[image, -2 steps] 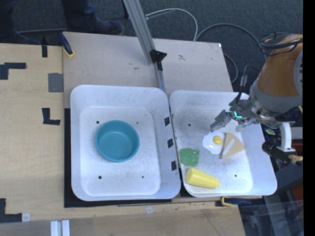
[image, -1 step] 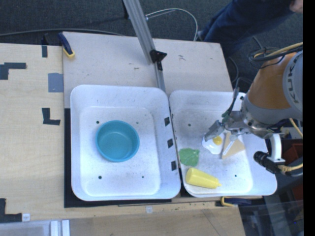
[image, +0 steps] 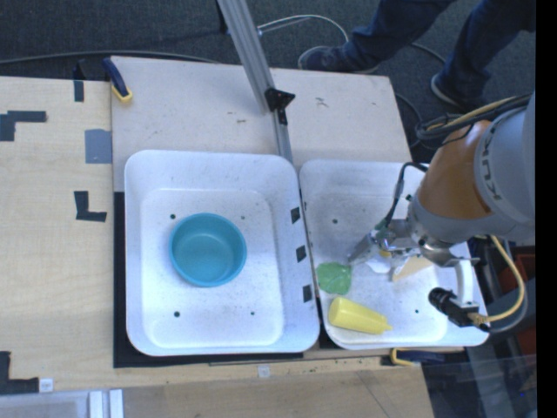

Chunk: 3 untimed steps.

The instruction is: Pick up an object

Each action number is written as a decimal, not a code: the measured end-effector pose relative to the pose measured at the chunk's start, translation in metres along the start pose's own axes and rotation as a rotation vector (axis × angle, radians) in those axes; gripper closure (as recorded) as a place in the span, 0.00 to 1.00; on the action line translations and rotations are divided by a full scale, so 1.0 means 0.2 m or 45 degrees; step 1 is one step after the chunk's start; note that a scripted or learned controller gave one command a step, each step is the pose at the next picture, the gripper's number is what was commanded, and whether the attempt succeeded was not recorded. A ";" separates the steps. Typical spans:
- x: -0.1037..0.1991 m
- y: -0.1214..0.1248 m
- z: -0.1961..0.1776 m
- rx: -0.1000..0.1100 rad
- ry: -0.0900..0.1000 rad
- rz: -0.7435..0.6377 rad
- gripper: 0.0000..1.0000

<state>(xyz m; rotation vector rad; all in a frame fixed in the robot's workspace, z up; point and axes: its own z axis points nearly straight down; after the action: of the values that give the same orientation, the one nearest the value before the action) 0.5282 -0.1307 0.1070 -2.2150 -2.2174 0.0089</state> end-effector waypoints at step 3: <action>0.04 0.03 -0.21 -0.015 -0.002 -0.002 1.00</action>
<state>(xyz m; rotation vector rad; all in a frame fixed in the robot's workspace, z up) 0.5351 -0.1222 0.1484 -2.2203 -2.2253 -0.0028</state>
